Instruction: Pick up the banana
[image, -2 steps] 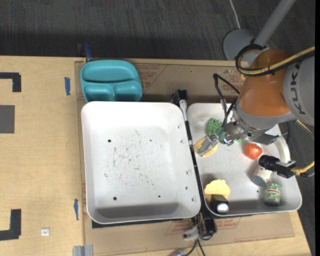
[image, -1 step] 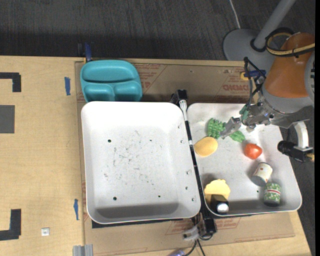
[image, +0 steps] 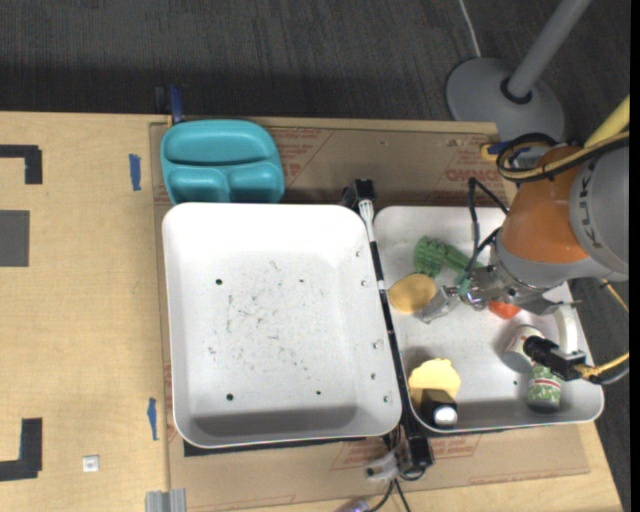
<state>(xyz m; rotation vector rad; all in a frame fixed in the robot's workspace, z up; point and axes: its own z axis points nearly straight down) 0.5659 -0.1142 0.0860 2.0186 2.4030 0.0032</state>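
Note:
In the right bin (image: 470, 420), a bright yellow curved piece (image: 435, 378) lies near the front wall; it looks like the banana, partly hidden by a black and white item (image: 441, 413). A paler, tan-yellow rounded object (image: 411, 293) lies by the bin's left wall. My gripper (image: 445, 300) hangs low over the bin floor, just right of the tan-yellow object and about touching it. It is well behind the bright yellow piece. I see nothing held in it.
A green toy (image: 437, 255) lies behind the gripper and a small red-orange thing (image: 505, 310) under the wrist. A green-labelled bottle (image: 545, 388) rests in the front right corner. The left bin (image: 190, 400) is beside it, with a teal tray (image: 220, 160) behind.

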